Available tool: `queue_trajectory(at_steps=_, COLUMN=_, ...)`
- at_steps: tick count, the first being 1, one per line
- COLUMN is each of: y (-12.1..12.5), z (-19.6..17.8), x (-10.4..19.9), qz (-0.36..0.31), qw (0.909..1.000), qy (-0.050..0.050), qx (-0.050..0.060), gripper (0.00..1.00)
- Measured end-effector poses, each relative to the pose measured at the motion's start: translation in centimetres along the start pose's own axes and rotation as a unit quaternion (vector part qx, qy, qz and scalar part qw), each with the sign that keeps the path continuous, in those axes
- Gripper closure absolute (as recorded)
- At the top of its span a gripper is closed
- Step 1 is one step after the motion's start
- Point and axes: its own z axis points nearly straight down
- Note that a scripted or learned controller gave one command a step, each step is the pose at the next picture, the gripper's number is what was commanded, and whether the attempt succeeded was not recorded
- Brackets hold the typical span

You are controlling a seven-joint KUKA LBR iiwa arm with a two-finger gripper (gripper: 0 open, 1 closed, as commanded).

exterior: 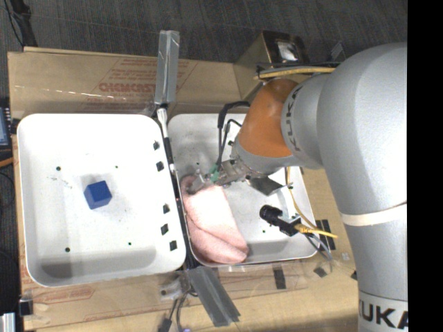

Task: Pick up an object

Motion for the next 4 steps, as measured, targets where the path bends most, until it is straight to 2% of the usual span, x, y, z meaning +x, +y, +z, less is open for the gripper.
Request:
queue_trajectory(at_steps=1, y=2.0, z=-0.1, x=-1.3, qz=0.040, qw=0.9992, qy=0.000, qx=-0.001, gripper=0.00)
queue_trajectory(at_steps=2, y=2.8, z=-0.1, x=-1.7, qz=0.033, qw=0.9995, qy=0.000, qx=-0.001, gripper=0.00)
queue_trajectory(at_steps=3, y=7.8, z=-0.1, x=-2.7, qz=0.073, qw=0.9973, qy=0.000, qx=-0.001, gripper=0.00)
queue_trajectory(at_steps=4, y=2.2, z=-3.4, x=-7.8, qz=0.123, qw=0.9925, qy=0.001, qx=0.000, gripper=0.00)
